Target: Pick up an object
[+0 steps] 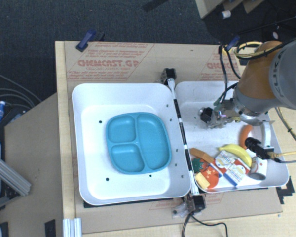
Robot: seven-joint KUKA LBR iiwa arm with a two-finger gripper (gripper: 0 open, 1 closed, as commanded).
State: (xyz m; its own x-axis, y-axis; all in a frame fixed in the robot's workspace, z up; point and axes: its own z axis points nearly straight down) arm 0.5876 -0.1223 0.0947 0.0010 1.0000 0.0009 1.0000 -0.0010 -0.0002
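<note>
Pincer [210, 117] low over bare floor of right bin [197, 95]; whether jaws open or closed, cannot tell, view too coarse. Nothing visibly between them. Objects at 5 o'clock of pincer: banana [238, 152], orange [245, 132], packets [227, 168], apparently overlapping. Blue plate [137, 142] at 9 o'clock, left bin. Risk: closing here grabs air; clutter may jam or slip.

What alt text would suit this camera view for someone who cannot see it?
A grey robot arm reaches its gripper into the right white bin, above a banana and other small items. The left bin holds a blue divided plate.
</note>
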